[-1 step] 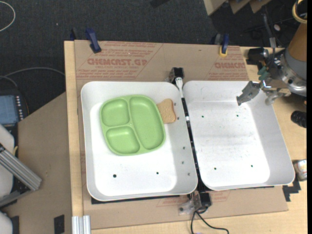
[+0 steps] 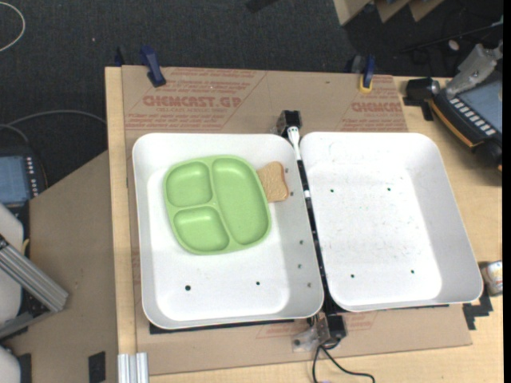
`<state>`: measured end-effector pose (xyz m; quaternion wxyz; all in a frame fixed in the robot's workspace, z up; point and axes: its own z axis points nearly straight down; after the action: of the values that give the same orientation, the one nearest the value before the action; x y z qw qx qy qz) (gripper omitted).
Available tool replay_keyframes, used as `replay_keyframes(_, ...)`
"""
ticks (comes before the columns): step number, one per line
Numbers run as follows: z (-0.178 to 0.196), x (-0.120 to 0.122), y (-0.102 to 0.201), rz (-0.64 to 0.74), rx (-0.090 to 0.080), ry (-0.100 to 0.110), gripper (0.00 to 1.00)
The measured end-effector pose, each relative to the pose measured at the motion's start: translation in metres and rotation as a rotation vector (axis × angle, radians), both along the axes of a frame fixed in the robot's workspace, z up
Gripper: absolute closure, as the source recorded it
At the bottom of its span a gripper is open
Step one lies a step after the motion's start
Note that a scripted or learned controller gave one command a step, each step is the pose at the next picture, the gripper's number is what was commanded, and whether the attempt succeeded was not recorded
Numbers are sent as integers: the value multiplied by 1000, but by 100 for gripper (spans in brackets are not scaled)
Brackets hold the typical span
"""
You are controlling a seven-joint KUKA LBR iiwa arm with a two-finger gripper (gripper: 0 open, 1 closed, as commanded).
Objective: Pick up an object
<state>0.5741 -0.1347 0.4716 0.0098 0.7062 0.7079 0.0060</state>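
The desk (image 2: 200, 94) was a brown board with red lettering printed across its far strip. It was held at the back edge by a blue clamp (image 2: 152, 66) on the left and a yellow-and-blue clamp (image 2: 367, 76) on the right. Around it lay a dark carpeted floor (image 2: 72, 22), with thin cables (image 2: 48, 122) trailing in at the left and a length of grey metal rail (image 2: 32, 282) at the lower left. A dark device with rows of keys (image 2: 471, 110) sat off the desk's far right corner.

Two shallow white bins stood side by side, their inner rims meeting along the middle, with a small black fitting (image 2: 289, 121) at the far end of that seam. The left bin (image 2: 160, 294) held a green plate (image 2: 217, 204) with three compartments, lying flat in the bin's far half. A small tan piece (image 2: 274, 182), like a cracker, lay flat just beside the plate's right rim, touching or nearly touching it, close to the bin's right wall. The near half of that bin showed bare white floor with a few dark dots. The right bin (image 2: 383, 214) showed fine dark specks and four small dots on its floor.

How far the tool stood open, and whether it had hold of anything, could not be told.
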Motion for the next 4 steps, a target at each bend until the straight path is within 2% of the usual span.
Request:
replay_keyframes(1,70,-69,10,-1,4,11,0)
replay_keyframes(2,56,-96,91,7,7,25,0)
replay_keyframes(3,63,-97,336,15,10,21,0)
replay_keyframes(4,75,-95,327,-1,8,17,100)
